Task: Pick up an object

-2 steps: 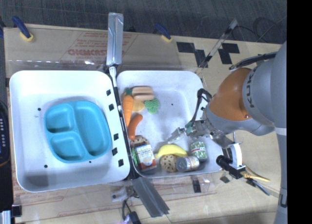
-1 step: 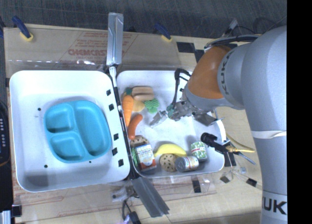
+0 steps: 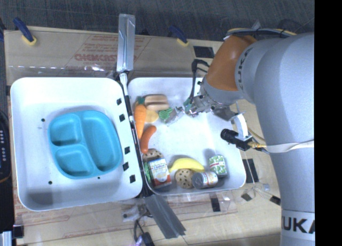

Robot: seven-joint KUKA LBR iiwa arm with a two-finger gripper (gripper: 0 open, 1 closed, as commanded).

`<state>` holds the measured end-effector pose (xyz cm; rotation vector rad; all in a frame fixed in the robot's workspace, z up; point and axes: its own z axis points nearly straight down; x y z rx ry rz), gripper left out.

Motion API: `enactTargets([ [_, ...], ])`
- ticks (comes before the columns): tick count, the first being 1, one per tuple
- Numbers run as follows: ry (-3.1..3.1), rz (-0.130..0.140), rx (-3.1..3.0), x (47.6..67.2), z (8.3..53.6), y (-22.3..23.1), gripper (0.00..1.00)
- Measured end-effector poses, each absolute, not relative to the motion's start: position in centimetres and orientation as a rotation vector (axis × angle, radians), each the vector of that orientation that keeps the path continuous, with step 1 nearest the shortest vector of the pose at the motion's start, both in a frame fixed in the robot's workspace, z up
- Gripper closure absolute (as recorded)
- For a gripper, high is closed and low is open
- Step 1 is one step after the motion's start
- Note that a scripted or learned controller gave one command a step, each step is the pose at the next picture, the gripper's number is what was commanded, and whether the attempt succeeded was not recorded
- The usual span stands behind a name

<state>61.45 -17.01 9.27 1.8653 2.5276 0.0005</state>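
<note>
Right bin (image 3: 176, 87), gripper (image 3: 188, 107) low inside.
Finger state indiscernible, blurred; green item (image 3: 168, 114) beside carrot (image 3: 140, 116), bun (image 3: 156, 101), banana (image 3: 187, 163).

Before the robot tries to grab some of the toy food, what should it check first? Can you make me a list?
1. Is the hand over the right white bin that has the food? Ok, it is at the bin's upper part.
2. Is there something near the hand to grab? Ok, a small green toy piece lies just left of it.
3. Is the hand open enough? Cannot tell, the fingers are too small to see.
4. Is the hand already holding something? Cannot tell.
5. Are neighbours crowding the green piece? Not ok, the tan bun-shaped toy and the orange toy carrot lie close.
6. Is the blue divided plastic tray out of the way? Ok, it is in the left white bin.
</note>
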Motion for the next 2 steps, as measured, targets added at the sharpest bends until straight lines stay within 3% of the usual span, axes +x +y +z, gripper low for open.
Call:
enactTargets([
  [1,2.689,-0.001,1.631,58.6,9.1,-16.1,0.00],
  [2,2.650,0.002,1.682,65.8,9.4,-17.5,0.00],
])
